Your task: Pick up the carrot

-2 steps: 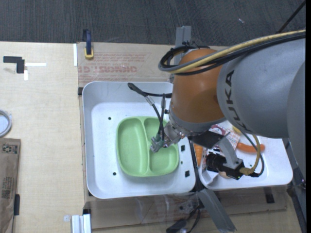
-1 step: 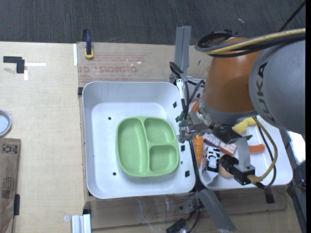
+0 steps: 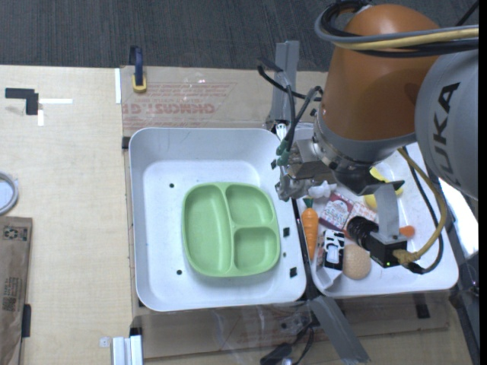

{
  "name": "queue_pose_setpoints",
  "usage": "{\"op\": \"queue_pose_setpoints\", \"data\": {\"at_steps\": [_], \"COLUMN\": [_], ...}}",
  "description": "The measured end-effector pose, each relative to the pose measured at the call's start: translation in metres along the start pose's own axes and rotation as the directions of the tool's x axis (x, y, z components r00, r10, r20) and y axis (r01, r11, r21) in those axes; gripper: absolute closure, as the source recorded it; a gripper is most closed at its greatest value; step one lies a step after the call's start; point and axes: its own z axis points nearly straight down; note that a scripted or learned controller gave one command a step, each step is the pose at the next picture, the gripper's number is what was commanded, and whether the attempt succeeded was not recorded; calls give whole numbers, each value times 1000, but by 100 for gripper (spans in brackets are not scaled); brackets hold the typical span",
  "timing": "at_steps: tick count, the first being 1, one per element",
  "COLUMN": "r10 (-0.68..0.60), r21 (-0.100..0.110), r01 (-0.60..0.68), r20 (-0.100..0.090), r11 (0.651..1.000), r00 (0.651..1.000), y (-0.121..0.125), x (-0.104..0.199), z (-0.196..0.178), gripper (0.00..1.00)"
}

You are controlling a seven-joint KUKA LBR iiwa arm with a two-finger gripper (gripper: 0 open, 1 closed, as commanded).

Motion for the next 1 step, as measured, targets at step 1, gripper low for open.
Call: {"op": "queue_pose_setpoints", "data": {"at_steps": [1], "r10": [-133], "r21": [0], "r01": [133], "r20": [-2], "r11": [991], "r00": [991], "y": [-10], "x": [-78], "z": [83], "gripper": [100]}}
